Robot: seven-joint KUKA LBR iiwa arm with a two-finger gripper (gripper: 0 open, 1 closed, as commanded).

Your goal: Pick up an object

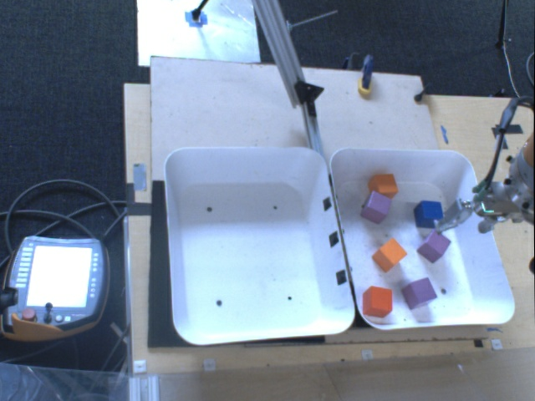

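Camera view: tool (456, 215) over right bin (493, 307), grip state unclear, bench (234, 107) pale.

Three orange cubes (389, 254), three purple cubes (434, 246) and one blue cube (428, 214), apparently loose, in right bin (489, 286).

Seven blocks (390, 254) in right bin (489, 303); left bin (180, 224) beside it.

The desk (251, 107) is seen from one camera fixed high above, tilted a little. Both white bins (251, 249) are looked down on from fairly far away.
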